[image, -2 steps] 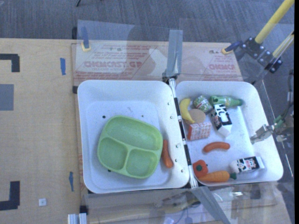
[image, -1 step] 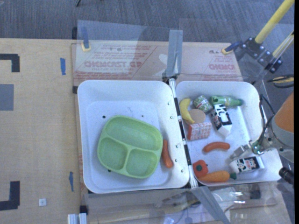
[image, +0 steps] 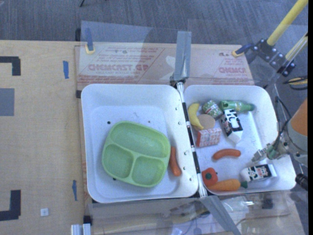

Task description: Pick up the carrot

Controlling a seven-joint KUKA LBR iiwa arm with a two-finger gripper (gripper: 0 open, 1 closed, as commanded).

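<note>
The carrot (image: 227,185), orange with a small green top, lies on its side near the front wall of the right bin (image: 266,98). A red pepper-like toy (image: 209,175) touches its left end. My gripper (image: 265,153) hangs over the right side of that bin, up and to the right of the carrot and apart from it. It is just above a small white carton (image: 258,173). Nothing shows between its fingers.
The right bin also holds a banana (image: 194,115), a green can (image: 212,107), a green bottle (image: 237,105), a milk carton (image: 232,125), a pink box (image: 208,136) and a sausage (image: 226,154). In the left bin (image: 98,102) sit a green divided plate (image: 135,153) and an orange sausage-shaped toy (image: 174,161).
</note>
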